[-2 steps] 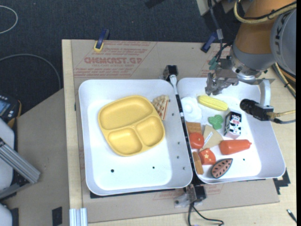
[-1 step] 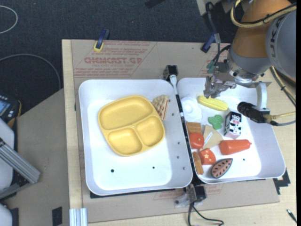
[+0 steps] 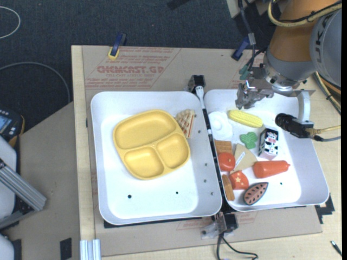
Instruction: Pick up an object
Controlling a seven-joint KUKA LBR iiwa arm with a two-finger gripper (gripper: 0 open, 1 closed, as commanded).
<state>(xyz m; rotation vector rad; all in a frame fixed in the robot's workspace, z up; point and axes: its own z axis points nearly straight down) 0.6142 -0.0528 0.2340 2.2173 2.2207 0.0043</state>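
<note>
My gripper (image 3: 246, 99) hangs over the back of the right bin (image 3: 309, 172), just above and behind a yellow corn cob (image 3: 245, 118). The view does not let me make out its state. Below the corn lie a white cup-like piece (image 3: 219, 124), a green piece (image 3: 249, 140), a black-and-white milk carton (image 3: 269, 143), an orange carrot (image 3: 270, 168), two red tomato-like pieces (image 3: 226, 160) (image 3: 239, 180), tan crackers (image 3: 223, 145) and a brown oval piece (image 3: 255, 193).
The left bin (image 3: 108, 188) holds a yellow divided plate (image 3: 151, 144) with a waffle-like piece (image 3: 186, 122) at its right rim. Clamps sit at the bench's back edge, a yellow one (image 3: 114, 51) and a blue one (image 3: 240, 51). A black bracket (image 3: 197, 83) stands between the bins.
</note>
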